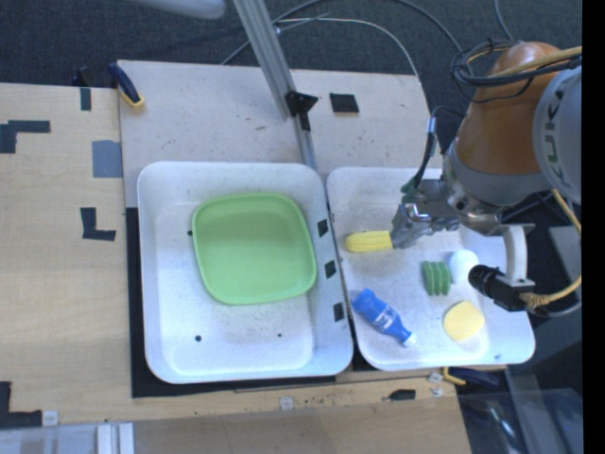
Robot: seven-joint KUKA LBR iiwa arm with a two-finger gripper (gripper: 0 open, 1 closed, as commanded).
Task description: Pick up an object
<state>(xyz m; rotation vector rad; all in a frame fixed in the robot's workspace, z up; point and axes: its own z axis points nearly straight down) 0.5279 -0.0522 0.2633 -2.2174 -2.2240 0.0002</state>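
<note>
White, shallow, side by side on the bench: left bin (161,282) with a green plate (253,248) lying flat near its middle, right bin (378,192) with several small things. Grey arm (515,130) with an orange band, reaching in from the right over the right bin. Gripper (408,227) low in that bin, tips just beside the right end of a yellow corn cob (368,242); whether touching it, cannot tell. How far open, cannot tell either, and nothing seen clasped. Corn cob lying on its side near the bin's left wall. Green ribbed piece (436,277) nearer the middle, small white ball (463,262) just beside it. Blue bottle (382,316) lying tilted toward the front edge. Yellow round piece (463,321) near the front right corner.
</note>
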